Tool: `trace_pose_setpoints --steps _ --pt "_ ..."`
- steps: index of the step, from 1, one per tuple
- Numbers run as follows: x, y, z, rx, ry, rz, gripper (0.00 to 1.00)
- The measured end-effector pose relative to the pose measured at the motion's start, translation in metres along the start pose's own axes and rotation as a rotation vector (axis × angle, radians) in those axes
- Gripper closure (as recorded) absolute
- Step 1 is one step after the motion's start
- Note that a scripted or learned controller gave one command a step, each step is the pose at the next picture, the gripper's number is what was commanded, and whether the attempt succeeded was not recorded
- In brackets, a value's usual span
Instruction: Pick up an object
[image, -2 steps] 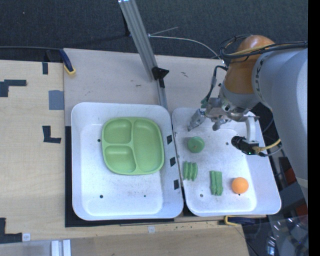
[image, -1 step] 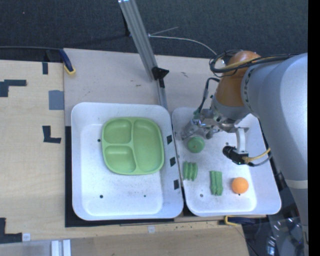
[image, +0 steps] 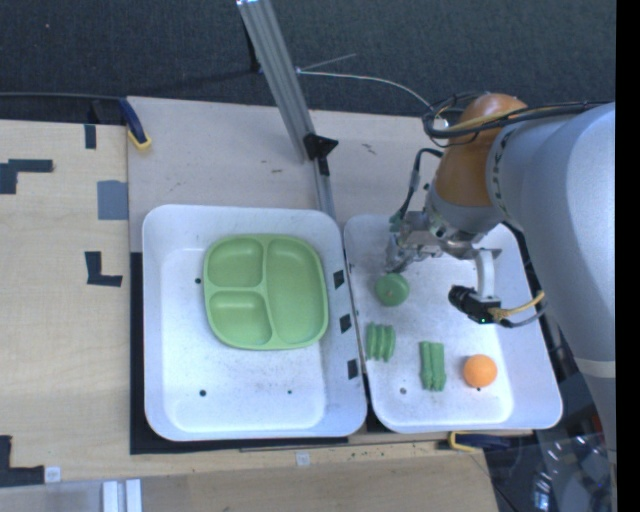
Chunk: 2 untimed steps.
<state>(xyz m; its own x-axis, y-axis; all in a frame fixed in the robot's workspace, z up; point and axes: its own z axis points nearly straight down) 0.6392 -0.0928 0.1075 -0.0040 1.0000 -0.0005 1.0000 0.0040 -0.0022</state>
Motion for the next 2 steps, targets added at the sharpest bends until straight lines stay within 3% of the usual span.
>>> trace_pose_setpoints --steps 2 --pt "-0.001 -0.001 -0.123 -0.009 -0.001 0.002 1.00"
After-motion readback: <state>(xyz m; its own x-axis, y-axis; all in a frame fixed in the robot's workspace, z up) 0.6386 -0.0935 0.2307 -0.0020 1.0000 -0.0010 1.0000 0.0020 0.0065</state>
